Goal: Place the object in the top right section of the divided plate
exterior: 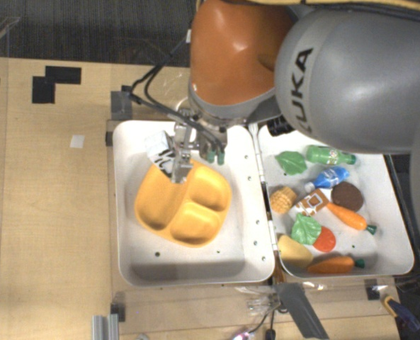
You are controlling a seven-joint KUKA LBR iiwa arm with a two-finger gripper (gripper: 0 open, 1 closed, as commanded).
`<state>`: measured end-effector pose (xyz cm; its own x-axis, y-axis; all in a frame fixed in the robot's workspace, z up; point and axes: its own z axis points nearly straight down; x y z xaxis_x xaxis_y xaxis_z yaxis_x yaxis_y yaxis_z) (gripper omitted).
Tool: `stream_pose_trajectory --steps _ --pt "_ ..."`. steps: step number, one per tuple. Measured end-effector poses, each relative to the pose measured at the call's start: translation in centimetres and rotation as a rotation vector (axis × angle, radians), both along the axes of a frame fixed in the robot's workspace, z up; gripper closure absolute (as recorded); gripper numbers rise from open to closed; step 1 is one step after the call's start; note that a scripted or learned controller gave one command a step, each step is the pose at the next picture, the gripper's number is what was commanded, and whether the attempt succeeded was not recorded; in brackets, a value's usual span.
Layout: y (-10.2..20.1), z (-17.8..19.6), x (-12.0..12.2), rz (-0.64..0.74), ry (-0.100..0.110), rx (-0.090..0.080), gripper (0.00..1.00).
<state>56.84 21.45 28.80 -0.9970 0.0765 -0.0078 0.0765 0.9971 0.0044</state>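
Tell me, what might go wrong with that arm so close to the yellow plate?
The arm reaches down right at the yellow plate's upper rim, so pushing lower could knock or tip it. The plate also sits turned at an angle in the white bin, so a drop might land in the wrong section.

I have one camera, fixed above the counter (47,225), looking down at a slant on the left bin (135,261) and right bin (388,250); the arm (351,69) looms large from the right.

Left bin (195,264) lies bare around the yellow plate (185,205) — toy food (348,217) crowds the right bin (394,239).
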Motion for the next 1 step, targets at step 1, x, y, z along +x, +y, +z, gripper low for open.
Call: stream_pose_trajectory --steps 1 --pt "-1.23 -6.18 1.27 -0.328 0.005 0.0 1.0"
